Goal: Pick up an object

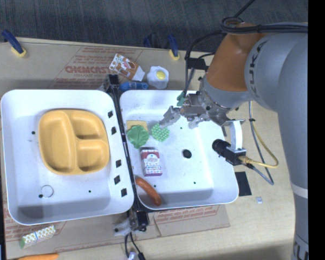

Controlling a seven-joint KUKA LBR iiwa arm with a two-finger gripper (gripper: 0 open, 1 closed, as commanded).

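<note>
The right bin (222, 186) holds several small items. A green checkered piece (161, 133) lies near its middle, next to a green leafy toy (138, 137) with a yellow block (136, 125) behind it. A red box (151, 162) and an orange-red sausage (149, 191) lie nearer the front. My gripper (180, 121) hangs over the bin's back half, open, with its left fingertip (167, 117) just above and right of the checkered piece. Nothing sits between the fingers.
The left bin (16, 199) holds a yellow divided tray (73, 141). Behind the bins lie a printed packet (123, 65), a blue item (132, 85) and a yellow-white toy (158, 76). A wrapped candy (38, 235) lies at the front left. A black cable fitting (225, 149) hangs below the wrist.
</note>
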